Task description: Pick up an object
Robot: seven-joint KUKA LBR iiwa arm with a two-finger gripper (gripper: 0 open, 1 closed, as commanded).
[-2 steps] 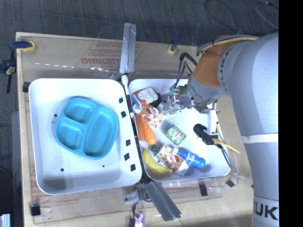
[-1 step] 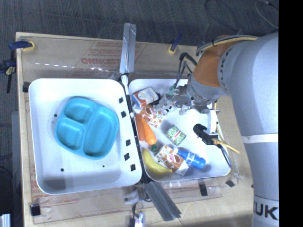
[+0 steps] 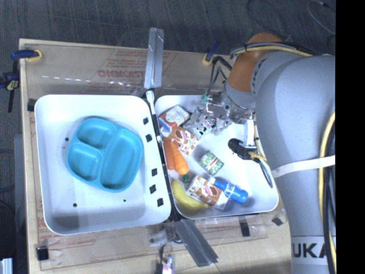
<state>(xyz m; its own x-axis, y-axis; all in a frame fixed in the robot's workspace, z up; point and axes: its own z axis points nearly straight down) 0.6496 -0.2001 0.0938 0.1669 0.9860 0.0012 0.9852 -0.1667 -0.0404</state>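
Gripper [image 3: 212, 114] is low over the top part of the right bin [image 3: 265, 201], just above a cluster of small cartons; can't tell if it's spread or pinching, too cluttered w/ cables and metal bits there. No item visibly held. Candidates all sit in the right bin: white carton [image 3: 177, 115] near the top-left corner, patterned carton [image 3: 183, 139] just below it, carrot [image 3: 175, 157] along the left wall, green carton [image 3: 211, 162] mid-bin, banana [image 3: 186, 196] and blue bottle [image 3: 228, 190] at the bottom, w/ a snack box [image 3: 204, 190] between those 2. Left bin [image 3: 51, 210] has 1 blue tray [image 3: 105, 153]. To do the step well, I'd judge: commit to 1 item, prob. the patterned carton nearest the gripper; come straight down, close across its narrow side, avoid nudging neighbours touching it. Risk: the packed cartons may give a 2-item pinch or a slip.
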